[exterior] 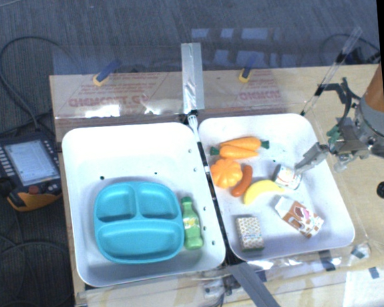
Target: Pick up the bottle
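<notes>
I judged the pick not yet begun: the green plastic bottle (191, 224) lay in the left white bin (78, 153) touching the blue divided tray (139, 222), while my gripper (294, 177), grip unclear, hung over the right bin (329, 191).

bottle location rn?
In the left bin, lying against the blue tray's right edge near the divider; the gripper is over the right bin.

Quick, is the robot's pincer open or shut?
Pincer: cannot be told. It sits over the right bin, far from the green bottle.
</notes>
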`<action>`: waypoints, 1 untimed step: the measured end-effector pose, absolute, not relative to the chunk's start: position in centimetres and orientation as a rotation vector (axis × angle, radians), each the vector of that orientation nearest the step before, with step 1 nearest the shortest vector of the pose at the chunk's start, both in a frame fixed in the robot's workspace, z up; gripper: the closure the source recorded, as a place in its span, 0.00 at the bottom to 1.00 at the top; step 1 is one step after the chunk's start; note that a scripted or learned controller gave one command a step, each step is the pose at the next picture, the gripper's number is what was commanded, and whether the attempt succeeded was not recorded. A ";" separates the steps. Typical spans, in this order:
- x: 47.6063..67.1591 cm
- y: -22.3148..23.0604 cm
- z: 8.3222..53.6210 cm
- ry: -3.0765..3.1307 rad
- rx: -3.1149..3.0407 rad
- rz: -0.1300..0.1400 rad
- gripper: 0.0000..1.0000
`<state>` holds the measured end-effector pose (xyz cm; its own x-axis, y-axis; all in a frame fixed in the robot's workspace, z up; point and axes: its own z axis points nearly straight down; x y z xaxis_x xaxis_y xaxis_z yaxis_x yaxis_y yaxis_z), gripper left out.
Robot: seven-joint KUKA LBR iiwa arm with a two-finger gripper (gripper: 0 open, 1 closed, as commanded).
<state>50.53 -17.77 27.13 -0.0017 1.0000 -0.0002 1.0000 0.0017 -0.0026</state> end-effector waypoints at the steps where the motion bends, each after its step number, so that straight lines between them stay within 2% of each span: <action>1: 52.7 -16.8 9.4 -2.142 -2.296 0.000 0.00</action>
